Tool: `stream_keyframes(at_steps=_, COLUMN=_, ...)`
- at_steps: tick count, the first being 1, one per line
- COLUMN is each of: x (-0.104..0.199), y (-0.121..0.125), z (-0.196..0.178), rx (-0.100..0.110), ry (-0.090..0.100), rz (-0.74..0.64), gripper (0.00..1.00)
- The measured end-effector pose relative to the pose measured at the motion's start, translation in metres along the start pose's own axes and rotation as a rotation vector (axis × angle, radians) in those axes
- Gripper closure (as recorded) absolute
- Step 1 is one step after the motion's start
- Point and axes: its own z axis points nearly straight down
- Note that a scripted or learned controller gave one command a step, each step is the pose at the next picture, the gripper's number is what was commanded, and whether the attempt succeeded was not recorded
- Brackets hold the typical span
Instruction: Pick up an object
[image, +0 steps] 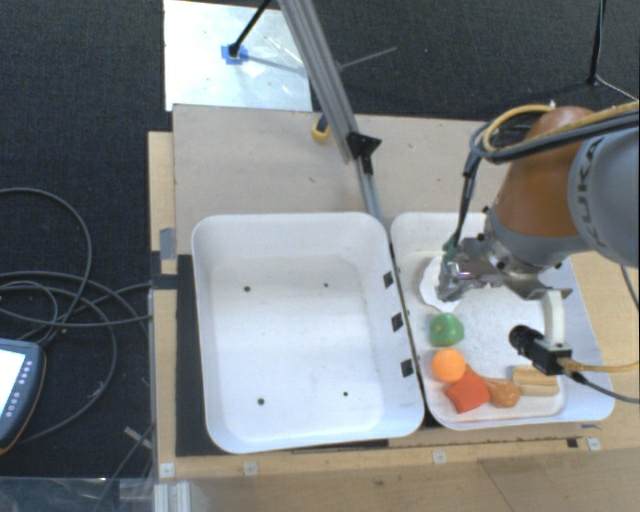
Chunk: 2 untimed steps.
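Green ball (446, 328), round, sitting in the right bin (590, 405) close to the dividing wall; just below it an orange ball (449, 365), then a red block (466, 393) touching a tan piece (504, 394), with a pale stick (536, 381) along the bin's near edge. Claw (452, 282) poised above the green ball and slightly toward the far side, so the nearest of the 5 pieces lies straight toward the camera from its tips. No long axis on that ball, so no wrist turn needed, by this reckoning. Opening of the claw impossible to tell from this angle, and nothing visibly held. Left bin (205, 240) alongside, across the wall. Arm (560, 190) entering from the right.
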Motion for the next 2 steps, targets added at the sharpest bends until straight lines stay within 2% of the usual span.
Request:
stream_keyframes(at_steps=1, x=0.045, y=-0.003, z=-0.012, rx=-0.002, ry=0.000, rz=-0.001, gripper=1.00)
stream_keyframes(at_steps=2, x=0.105, y=-0.006, z=-0.008, rx=0.000, ry=0.000, rz=-0.002, gripper=1.00)
